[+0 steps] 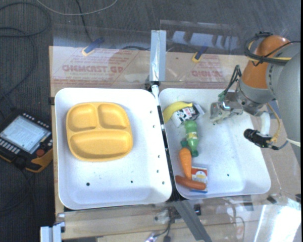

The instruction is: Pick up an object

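We see two shallow white plastic bins side by side on the bench. The left bin (pixel 81 185) carries a yellow moulded tray (pixel 99 131), glossy, with three rounded compartments. The right bin (pixel 237 170) holds the smaller pieces, strung along its left wall: a curved yellow banana (pixel 174 108) at the top, a small black-and-white carton (pixel 185 114) lying against it, a green knobbly toy bottle (pixel 192 137) below, then a tapered orange carrot (pixel 185 160), a smooth red-orange sausage (pixel 190 183) and a small orange-and-white box (pixel 199 174) touching it near the bottom wall. The grey arm (pixel 290 100) with its orange band reaches in from the right, and its gripper (pixel 220 111) hovers over the upper part of the right bin, near the carton but apart from it, nothing standing between. We cannot tell whether its jaws are released or clenched. A teach pendant (pixel 21 140) lies on the dark floor left of the bench.
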{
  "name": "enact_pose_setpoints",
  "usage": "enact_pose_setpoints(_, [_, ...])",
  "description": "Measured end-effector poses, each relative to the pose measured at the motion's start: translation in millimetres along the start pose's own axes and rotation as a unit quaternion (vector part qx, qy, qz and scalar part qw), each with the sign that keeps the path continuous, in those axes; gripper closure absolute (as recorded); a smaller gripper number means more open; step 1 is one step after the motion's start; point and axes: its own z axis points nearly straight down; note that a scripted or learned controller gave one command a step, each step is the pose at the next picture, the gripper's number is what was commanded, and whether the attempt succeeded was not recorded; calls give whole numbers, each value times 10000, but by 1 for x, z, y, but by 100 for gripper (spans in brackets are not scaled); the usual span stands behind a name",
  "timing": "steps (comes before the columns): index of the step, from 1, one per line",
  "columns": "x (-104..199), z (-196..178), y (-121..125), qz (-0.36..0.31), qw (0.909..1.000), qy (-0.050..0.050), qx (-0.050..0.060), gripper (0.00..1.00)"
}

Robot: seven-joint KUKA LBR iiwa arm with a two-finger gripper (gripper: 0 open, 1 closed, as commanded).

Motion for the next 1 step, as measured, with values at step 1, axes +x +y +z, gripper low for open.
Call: enact_pose_setpoints(1, [0, 0, 0, 1, 10000, -3, 3, 0])
